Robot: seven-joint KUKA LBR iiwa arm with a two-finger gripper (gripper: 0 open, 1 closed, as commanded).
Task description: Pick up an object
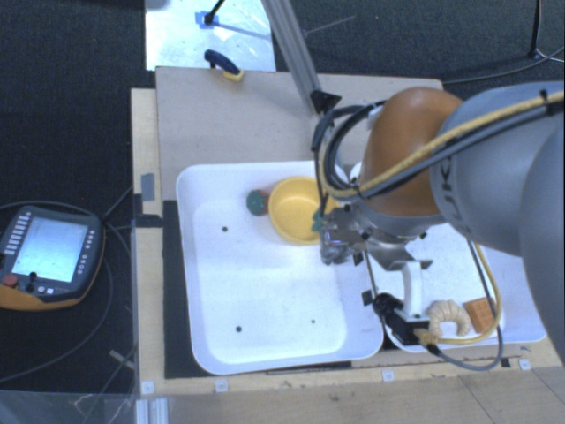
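Bench scene from above: a grey KUKA arm (494, 166) with an orange band (402, 148) reaches in from the right and hangs over the seam between two shallow white bins. Its gripper (335, 246) sits low over the right edge of the left bin (265, 325), just beside a yellow bowl (294, 208). How the jaws stand cannot be told from this angle, nor whether they hold anything. A small dark green object (257, 202) lies touching the bowl's left rim. In the right bin (521, 329), partly under the arm, rest a pale curved item (448, 316) and an orange block (480, 311) just beside it. A teach pendant (48, 254) lies on the dark floor at left.
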